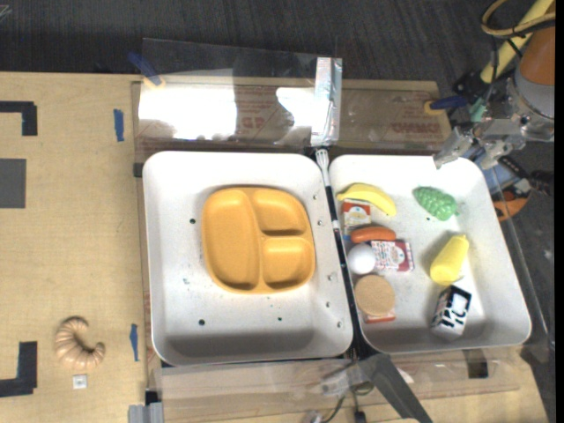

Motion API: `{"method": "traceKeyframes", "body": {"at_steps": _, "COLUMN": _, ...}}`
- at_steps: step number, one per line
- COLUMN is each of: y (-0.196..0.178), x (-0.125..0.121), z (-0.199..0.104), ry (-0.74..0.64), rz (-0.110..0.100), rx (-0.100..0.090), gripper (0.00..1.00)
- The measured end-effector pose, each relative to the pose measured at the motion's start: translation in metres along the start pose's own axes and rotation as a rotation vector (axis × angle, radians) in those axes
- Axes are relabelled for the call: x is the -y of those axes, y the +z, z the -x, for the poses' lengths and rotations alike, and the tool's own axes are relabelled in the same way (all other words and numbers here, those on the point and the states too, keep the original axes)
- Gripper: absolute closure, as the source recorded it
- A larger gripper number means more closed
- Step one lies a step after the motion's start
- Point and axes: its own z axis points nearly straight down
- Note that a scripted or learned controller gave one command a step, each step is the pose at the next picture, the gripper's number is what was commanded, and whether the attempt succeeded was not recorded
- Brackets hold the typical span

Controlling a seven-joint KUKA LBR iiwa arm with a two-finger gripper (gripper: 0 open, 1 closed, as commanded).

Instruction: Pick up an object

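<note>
The right bin holds several toy foods. A yellow banana lies at its back left and a green bumpy piece at its back right. Near the right wall sit a yellow lemon-like piece and a black-and-white carton. Along the left wall lie a red packet, an orange sausage, a white egg, a red-and-white packet and a round tan cookie. My gripper hangs over the bin's back right corner, above and right of the green piece, holding nothing that I can see.
An orange divided plate rests in the left bin. A tan croissant lies on the bench at the front left. A clear plastic sheet stands behind the bins. Cables hang at the top right.
</note>
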Motion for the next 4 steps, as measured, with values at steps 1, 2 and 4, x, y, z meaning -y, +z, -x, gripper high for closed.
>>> {"method": "traceKeyframes", "body": {"at_steps": 1, "y": 0.132, "x": 0.037, "z": 0.007, "ry": 0.111, "rz": 0.005, "rx": 0.001, "gripper": 0.00}}
{"method": "traceKeyframes", "body": {"at_steps": 2, "y": 0.143, "x": 0.032, "z": -0.014, "ry": 0.250, "rz": 0.001, "rx": 0.000, "gripper": 0.00}}
{"method": "traceKeyframes", "body": {"at_steps": 4, "y": 0.133, "x": 0.074, "z": -0.024, "ry": -0.073, "rz": 0.020, "rx": 0.003, "gripper": 0.00}}
